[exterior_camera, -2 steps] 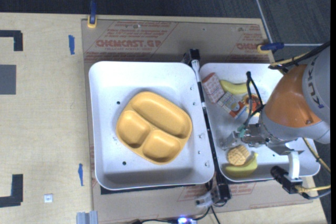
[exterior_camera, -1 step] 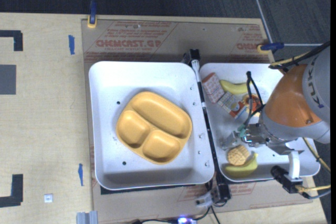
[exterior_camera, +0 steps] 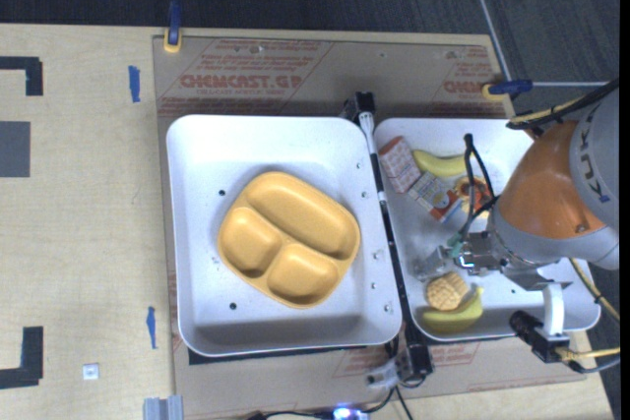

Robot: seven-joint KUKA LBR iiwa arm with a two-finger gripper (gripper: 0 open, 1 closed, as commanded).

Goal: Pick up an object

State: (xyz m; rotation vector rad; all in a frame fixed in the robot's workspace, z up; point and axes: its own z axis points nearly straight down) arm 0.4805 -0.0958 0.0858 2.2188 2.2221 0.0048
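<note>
Fingers: state cannot be told, the gripper [exterior_camera: 461,256] being blurred low in the right bin [exterior_camera: 581,315]. A round waffle [exterior_camera: 447,289] lies just beside it, resting on a banana [exterior_camera: 455,313].

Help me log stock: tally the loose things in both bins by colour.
Yellow: 3, the tray and two bananas
Tan: 1, the waffle
Red and white: 1, the packet
Total: 5; anything under the arm is hidden.
</note>
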